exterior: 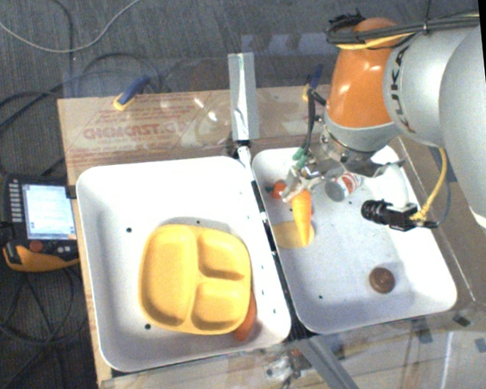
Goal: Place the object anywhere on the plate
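The yellow plate (196, 277) hides most of an orange object (247, 321).

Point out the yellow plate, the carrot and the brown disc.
yellow plate (196, 277): camera view, central divider.
carrot (302, 217): camera view, middle of its orange body.
brown disc (381, 280): camera view, centre of its top.

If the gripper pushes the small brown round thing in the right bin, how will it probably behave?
The brown disc looks low and flat, so it would probably slide on the smooth white bin floor rather than tip. Its round outline suggests it could roll if flipped on edge. It seems light.
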`<state>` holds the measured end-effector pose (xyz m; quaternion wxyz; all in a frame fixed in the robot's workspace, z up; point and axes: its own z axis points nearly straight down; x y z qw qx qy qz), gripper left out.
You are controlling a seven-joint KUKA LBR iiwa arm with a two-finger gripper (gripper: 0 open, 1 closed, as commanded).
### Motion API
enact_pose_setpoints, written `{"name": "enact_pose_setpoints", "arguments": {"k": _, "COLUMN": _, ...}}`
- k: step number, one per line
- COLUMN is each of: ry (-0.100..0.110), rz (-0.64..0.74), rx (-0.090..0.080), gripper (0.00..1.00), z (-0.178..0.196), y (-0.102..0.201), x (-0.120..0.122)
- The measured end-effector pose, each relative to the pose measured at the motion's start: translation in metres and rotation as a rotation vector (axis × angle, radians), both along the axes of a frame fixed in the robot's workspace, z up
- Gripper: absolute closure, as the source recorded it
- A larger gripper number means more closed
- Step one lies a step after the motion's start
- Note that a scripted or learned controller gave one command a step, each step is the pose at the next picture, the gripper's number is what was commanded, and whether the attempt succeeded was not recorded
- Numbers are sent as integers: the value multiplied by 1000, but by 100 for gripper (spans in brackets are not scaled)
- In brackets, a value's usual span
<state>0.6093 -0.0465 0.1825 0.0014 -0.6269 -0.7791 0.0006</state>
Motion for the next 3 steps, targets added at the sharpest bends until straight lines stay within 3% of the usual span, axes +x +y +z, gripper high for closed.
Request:
{"name": "enact_pose_setpoints", "arguments": {"k": 1, "ry": 1, "rz": 85, "rx": 0, "gripper": 100, "z": 0, "y": 68, "x": -44}}
{"name": "enact_pose_setpoints", "arguments": {"k": 2, "ry": -1, "rz": 288, "rx": 0, "gripper": 100, "z": 0, "y": 117, "x": -50}}
{"name": "enact_pose_setpoints", "arguments": {"k": 3, "ry": -1, "rz": 288, "rx": 1, "gripper": 0, "z": 0, "y": 117, "x": -50}}
